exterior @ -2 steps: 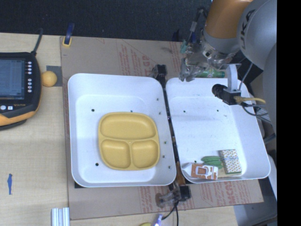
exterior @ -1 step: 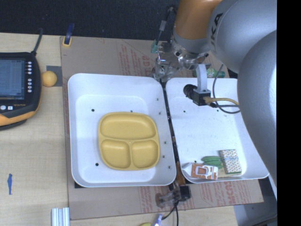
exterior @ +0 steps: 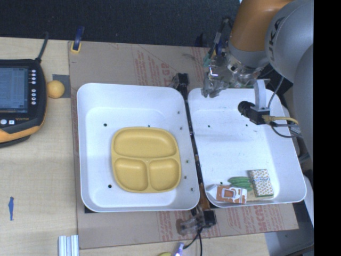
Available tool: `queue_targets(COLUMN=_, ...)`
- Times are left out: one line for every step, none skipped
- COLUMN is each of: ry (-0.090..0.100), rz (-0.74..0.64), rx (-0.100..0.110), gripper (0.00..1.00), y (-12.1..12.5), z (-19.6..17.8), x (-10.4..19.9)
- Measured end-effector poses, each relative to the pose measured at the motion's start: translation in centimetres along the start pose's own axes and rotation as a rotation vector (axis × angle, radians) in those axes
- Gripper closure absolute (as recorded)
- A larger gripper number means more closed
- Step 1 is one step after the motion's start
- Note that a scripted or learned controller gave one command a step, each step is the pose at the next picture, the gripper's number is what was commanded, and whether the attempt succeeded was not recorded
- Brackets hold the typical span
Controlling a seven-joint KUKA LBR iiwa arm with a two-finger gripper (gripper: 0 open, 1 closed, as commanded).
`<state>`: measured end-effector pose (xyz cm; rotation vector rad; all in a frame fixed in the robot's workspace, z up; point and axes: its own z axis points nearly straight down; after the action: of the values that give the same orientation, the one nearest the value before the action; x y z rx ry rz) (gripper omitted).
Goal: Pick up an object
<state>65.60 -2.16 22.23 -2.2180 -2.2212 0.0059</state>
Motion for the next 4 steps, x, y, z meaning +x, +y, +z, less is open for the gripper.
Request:
queue_targets(ry=0.001, rz=-0.005, rx=-0.002, gripper=1.00, y=0.0, z=0.0, x=8.2)
queue_targets(ry=-0.002, rz=-0.003, rx=0.000, gripper=1.00, y=-1.9, z=3.1, x=1.6)
queue_targets(ry=0.000, rz=0.000, rx=-0.003, gripper=1.00, y=-2.5, z=-2.7, x=-3.9)
queue_targets(ry=0.001, rz=-0.004, rx=-0.002, gripper=1.00, y=0.0, z=-2.2, x=4.9)
